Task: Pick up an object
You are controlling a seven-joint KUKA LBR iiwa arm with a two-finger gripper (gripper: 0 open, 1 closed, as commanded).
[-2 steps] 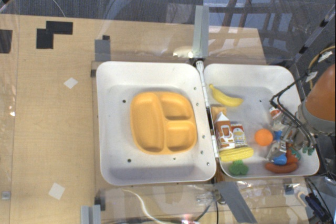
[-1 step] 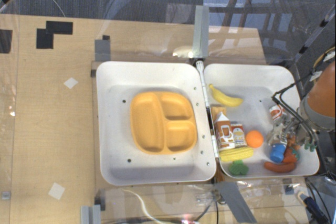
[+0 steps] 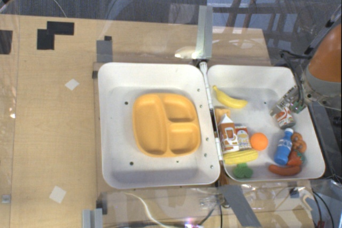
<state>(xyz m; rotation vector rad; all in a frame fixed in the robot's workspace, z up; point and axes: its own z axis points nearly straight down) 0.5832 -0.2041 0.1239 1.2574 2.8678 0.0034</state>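
My gripper (image 3: 290,100) hangs over the right side of the right bin (image 3: 251,78), coming down from the arm's orange band (image 3: 327,56) at the right edge. Just beneath it lies a small red and white can (image 3: 282,117); whether the two touch is unclear. Also in this bin are a yellow banana (image 3: 228,97), a red and white carton (image 3: 233,136), an orange ball (image 3: 259,141), a corn cob (image 3: 240,156), a green broccoli (image 3: 243,170), a blue bottle (image 3: 284,148) and a red pepper (image 3: 284,170).
The left bin (image 3: 115,115) holds a yellow divided plate (image 3: 165,124). A grey metal divider (image 3: 210,115) runs between the bins. The wooden bench (image 3: 48,115) stretches to the left, and cables (image 3: 320,205) lie at the lower right.
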